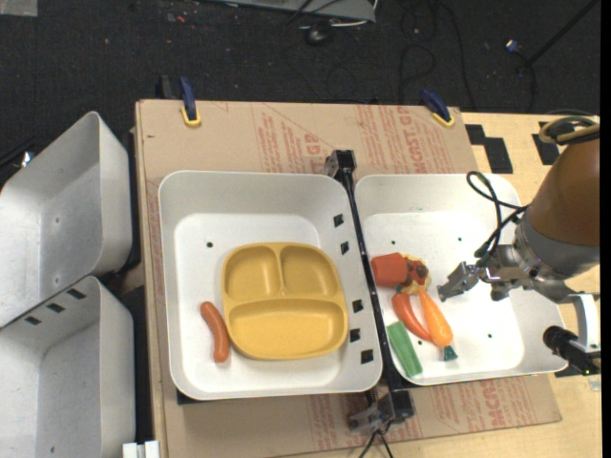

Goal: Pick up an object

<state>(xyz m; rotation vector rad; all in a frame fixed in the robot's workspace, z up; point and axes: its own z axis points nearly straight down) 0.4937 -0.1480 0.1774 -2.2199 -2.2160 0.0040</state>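
1. Gripper (456,282) seen low over the right bin (496,351), at the end of the grey arm (563,227) reaching in from the right; dark cables looped above the wrist.
2. Finger opening not resolvable: tip small, dark, partly blurred. Cannot tell whether spread or closed. Nothing visibly between the fingers.
3. Tip lay just right of the object cluster, near the upper end of the orange carrot (435,320); contact could not be confirmed.
4. Candidate objects, all in the left half of the right bin: red-orange pepper-like piece (389,269) uppermost, with a small dark multicoloured item (416,273) touching its right side; red chili (411,316) and the carrot lying side by side below, both slanted; green stick-shaped item (404,347) lowest, near the bin's left wall.
5. Left bin (181,256) held a yellow divided tray (284,301), three compartments, and an orange-red sausage-shaped piece (216,331) lying just left of the tray on the bin floor.
6. Red printing noted on the cardboard sheet (286,132) under both bins, upside down and mirrored as viewed; not legible enough to transcribe.
7. Blue-and-yellow clamps (189,103) at the cardboard's far edge.
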